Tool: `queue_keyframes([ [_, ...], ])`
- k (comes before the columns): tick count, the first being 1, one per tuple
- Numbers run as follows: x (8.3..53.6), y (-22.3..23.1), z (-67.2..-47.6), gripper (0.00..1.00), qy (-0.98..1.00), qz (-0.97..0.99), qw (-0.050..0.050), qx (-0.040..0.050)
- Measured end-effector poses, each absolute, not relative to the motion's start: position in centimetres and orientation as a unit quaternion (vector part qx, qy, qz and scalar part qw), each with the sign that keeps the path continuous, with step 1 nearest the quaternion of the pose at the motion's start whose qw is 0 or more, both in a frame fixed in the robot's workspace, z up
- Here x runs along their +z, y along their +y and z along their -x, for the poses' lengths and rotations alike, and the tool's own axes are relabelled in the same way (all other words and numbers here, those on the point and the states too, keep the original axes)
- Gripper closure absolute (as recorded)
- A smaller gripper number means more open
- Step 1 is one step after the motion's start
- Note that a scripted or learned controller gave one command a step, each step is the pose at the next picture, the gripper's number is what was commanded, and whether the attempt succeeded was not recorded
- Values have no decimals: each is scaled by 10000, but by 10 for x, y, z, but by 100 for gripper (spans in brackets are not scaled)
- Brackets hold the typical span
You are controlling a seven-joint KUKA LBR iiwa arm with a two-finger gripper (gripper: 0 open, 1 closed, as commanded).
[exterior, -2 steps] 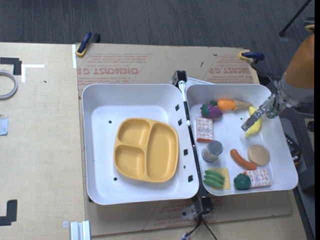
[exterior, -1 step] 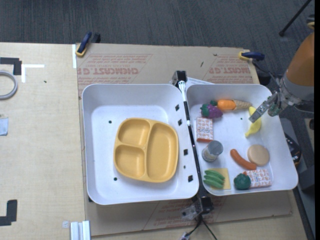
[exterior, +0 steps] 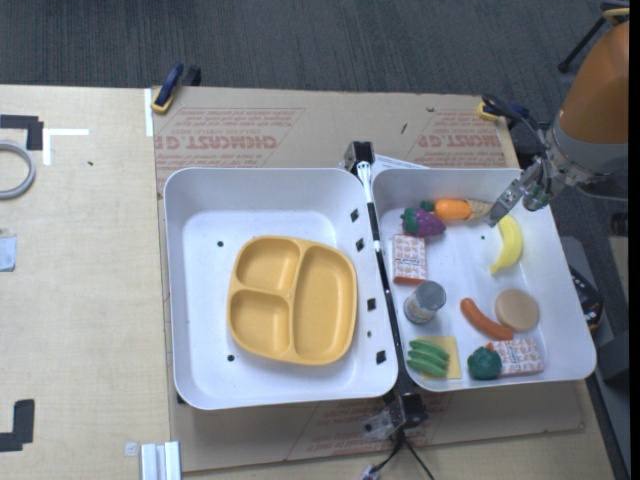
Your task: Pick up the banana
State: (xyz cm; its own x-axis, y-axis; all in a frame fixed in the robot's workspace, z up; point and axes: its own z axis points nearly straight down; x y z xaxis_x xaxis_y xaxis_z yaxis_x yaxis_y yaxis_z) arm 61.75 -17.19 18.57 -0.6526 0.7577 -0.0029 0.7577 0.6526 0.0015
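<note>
Banana (exterior: 508, 245): yellow, gently curved, lying flat in the right bin (exterior: 560, 363) toward its far right corner, long axis running roughly 12 to 6 o'clock, nothing touching it. Gripper (exterior: 507, 204) hangs just beside its upper tip, so the fruit lies at 6 o'clock from the gripper. Grip state: cannot tell. Carrot (exterior: 453, 209) at 10 o'clock from the banana, round cookie (exterior: 517, 310) at 6.

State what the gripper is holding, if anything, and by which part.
Nothing. The gripper hangs just above the banana's upper end, with nothing between its fingers.
</note>
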Motion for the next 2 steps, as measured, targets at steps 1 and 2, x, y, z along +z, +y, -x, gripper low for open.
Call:
queue_keyframes([
  [1,202,-96,-572,100,9368,-3499,8,0],
  [2,202,-96,-572,0,9368,-3499,9,0],
])
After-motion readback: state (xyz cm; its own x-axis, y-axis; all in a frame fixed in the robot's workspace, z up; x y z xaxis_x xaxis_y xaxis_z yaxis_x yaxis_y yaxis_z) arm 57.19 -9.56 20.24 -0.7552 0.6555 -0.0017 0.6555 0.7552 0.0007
